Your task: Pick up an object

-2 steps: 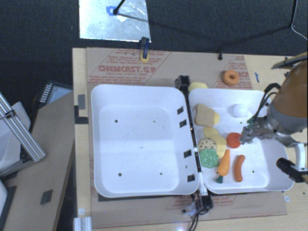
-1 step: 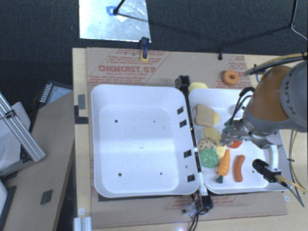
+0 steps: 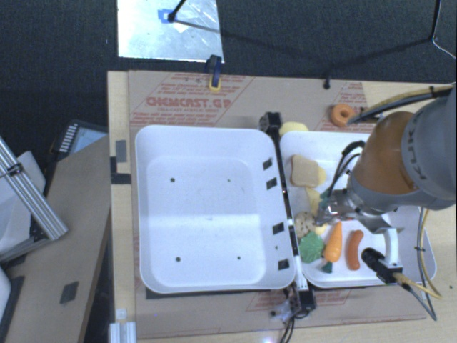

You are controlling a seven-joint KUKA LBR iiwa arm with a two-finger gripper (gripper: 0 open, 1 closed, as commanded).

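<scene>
In the right bin (image 3: 335, 143) lie a slice of bread (image 3: 305, 169), a yellow piece (image 3: 314, 195) below it, a speckled cookie (image 3: 304, 224), a green broccoli (image 3: 310, 247), an orange carrot (image 3: 333, 243) and a red sausage (image 3: 353, 249). A yellow lemon (image 3: 293, 128) rests at the bin's far left corner. My gripper (image 3: 325, 211) hangs low over the bin's left part, between the cookie and the carrot, with the arm's grey and orange wrist (image 3: 389, 164) covering the bin's right half.
The left bin (image 3: 207, 206) sits beside the right one, with black clips along the shared rim (image 3: 282, 206). A toy donut (image 3: 343, 114) lies on the cardboard behind the right bin. A blue and yellow clamp (image 3: 214, 72) stands at the bench's far edge.
</scene>
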